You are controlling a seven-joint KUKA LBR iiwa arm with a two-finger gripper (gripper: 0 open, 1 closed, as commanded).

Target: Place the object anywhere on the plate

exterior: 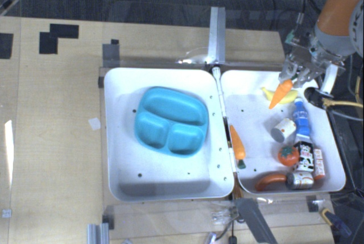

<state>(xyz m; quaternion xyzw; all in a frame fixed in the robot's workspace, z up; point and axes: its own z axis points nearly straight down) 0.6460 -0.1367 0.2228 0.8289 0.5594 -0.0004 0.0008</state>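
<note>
A blue plate [170, 119] with three compartments lies in the left bin [122, 180]. Over the far part of the right bin [250, 95], my gripper [296, 77] hangs from the orange-banded arm. An orange toy carrot [280, 95] slants down and to the left from its fingertips, its thick upper end caught between the fingers. Under the carrot lies a yellow banana-like piece [293, 98]. Plate and gripper are well apart, with the divider between the bins lying between them.
A second carrot [238, 144] rests along the right bin's left wall. A blue bottle [301, 121], a grey cylinder [282, 129], a tomato [288, 155], a black-and-white pack [307, 158], a can [301, 181] and a red sausage [270, 181] crowd the right bin's near-right part.
</note>
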